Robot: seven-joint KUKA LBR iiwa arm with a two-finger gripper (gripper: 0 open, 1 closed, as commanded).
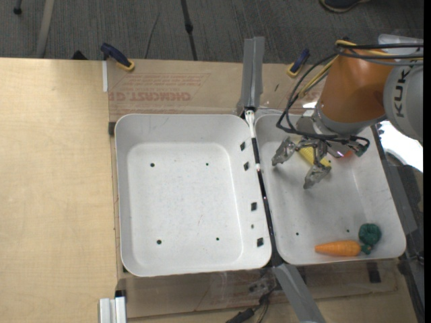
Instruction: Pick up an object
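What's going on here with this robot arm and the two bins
A grey and orange arm reaches in from the right over the right bin. Its gripper has its fingers spread open above a yellow object near the back of that bin, but nothing sits between the fingers, so nothing is picked up yet. A toy carrot with a green top lies near the bin's front edge. The left bin sits alongside, away from the gripper.
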